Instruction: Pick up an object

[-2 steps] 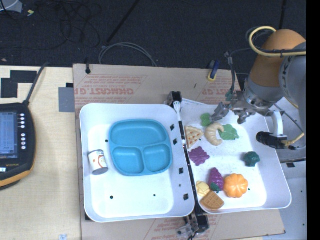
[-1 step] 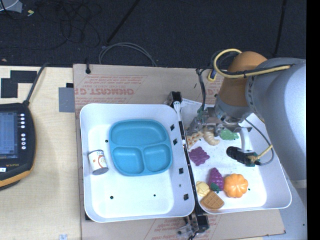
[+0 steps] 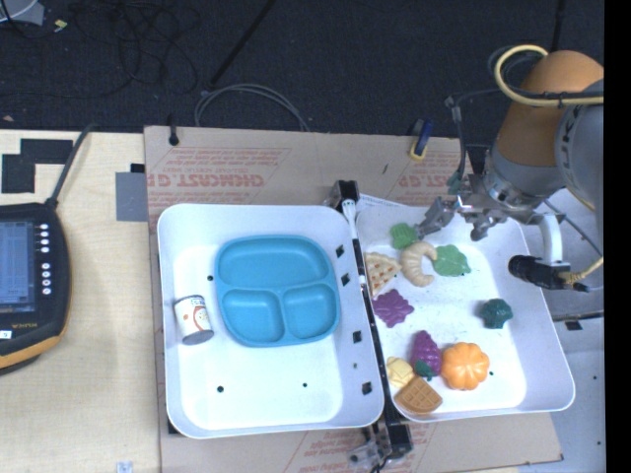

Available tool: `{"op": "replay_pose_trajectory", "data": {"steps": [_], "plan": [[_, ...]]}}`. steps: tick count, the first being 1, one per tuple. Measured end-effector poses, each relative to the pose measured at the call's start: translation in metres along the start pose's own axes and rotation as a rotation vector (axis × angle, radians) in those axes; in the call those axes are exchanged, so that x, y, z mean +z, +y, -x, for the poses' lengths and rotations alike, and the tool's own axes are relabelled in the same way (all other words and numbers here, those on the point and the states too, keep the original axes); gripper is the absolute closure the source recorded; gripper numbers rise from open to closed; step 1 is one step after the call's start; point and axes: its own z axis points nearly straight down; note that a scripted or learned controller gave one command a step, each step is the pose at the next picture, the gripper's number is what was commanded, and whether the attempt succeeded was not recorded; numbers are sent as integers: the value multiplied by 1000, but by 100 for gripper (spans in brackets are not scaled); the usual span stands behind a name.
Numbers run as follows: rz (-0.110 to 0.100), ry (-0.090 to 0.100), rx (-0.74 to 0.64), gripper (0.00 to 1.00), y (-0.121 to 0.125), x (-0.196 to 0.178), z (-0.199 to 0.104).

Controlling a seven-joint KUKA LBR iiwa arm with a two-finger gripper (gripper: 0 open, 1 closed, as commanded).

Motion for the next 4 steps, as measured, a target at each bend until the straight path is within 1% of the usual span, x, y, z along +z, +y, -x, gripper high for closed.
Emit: {"op": "replay_pose_trajectory", "data": {"steps": [1,2,3,4], "plan": [[-11,7,-5,0,-2,99,-44],[-4,0,0,0,-1,52,11],[-5,0,-5,0,-1,94,-34],[-4,1,-3,0,-1,85,-24]]}}
